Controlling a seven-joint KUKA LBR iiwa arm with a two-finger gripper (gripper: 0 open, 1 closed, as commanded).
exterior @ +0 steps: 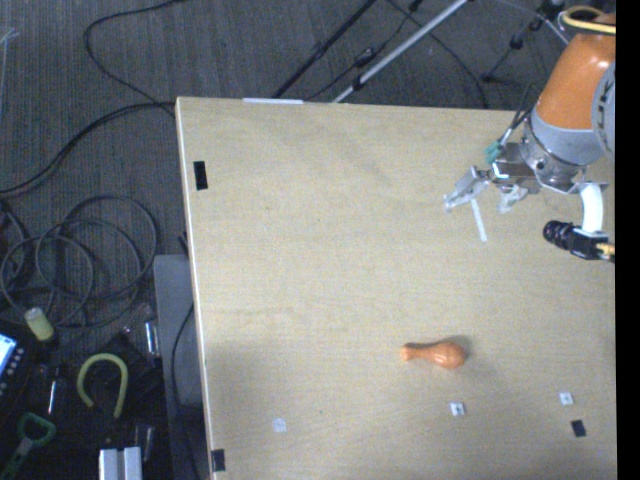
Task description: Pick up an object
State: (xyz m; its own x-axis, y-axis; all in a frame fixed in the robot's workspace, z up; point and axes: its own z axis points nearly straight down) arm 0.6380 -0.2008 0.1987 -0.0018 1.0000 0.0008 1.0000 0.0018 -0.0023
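Note:
A small orange pear-shaped object [436,354] lies on its side on the light wooden bench top [330,268], low and right of centre. My gripper [485,203] hangs at the upper right, well above the object in the picture and slightly to its right. Its pale fingers [460,197] are spread open with nothing between them. The grey arm with its orange band [575,93] comes in from the right edge.
A black marker [200,175] sits near the bench's left edge. Small tags [457,408] dot the lower right corner. A black fitting [572,236] sticks out below the wrist. Cables and tools [90,268] lie on the floor to the left.

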